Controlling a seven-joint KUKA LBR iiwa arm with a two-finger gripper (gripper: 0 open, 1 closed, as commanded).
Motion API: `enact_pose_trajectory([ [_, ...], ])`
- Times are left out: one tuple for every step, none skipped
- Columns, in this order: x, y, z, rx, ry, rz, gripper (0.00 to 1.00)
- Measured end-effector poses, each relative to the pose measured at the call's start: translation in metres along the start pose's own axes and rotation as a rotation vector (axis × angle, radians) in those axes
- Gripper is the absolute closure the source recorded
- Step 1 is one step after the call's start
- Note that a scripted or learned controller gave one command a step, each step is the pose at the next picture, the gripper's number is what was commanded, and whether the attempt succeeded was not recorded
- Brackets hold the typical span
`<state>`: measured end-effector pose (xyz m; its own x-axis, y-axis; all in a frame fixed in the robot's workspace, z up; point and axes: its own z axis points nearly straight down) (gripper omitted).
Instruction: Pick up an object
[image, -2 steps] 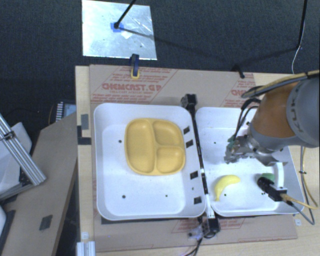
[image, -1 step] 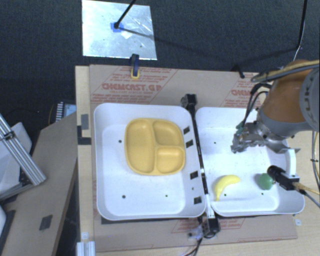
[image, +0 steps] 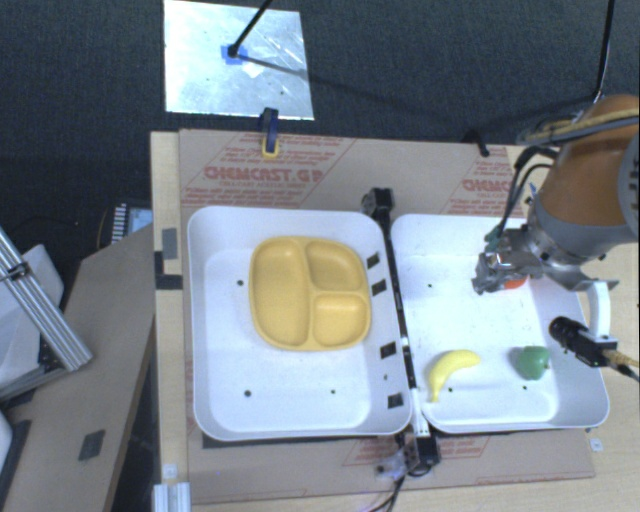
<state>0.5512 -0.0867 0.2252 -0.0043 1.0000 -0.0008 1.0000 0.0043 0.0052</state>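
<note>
Two shallow white bins are sitting side by side on a brown board, meeting along a dark centre seam fitted with black clips. The left bin is holding a yellow divided plate, which is lying flat near the bin's middle with three compartments facing up and bare white floor showing on all sides of it. The right bin is holding three loose items: a banana lying near the front-left corner, close to the seam; a green object (rounded, its kind not clear) lying near the front-right, well apart from the banana; and a small orange-red object showing just beside the gripper, partly hidden by it. The gripper is hanging over the upper middle of the right bin, with the grey and orange arm reaching in from the right and covering the bin's far-right corner; whether its fingers are spread or pressed together cannot be told, and whether it is touching the orange-red object cannot be told either. A black fitting is jutting over the right rim near the green object. Open white floor is lying between the gripper and the banana, and along the bin's back-left part. Beyond the board, a silver sheet is lying on the dark floor.
</note>
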Motion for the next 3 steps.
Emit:
enact_pose_trajectory([
  [0.057,-0.001,-0.010,0.002,0.002,-0.005,1.00],
  [0.116,-0.007,0.001,0.004,0.003,-0.006,1.00],
  [0.179,-0.011,0.003,0.005,0.004,-0.007,1.00],
])
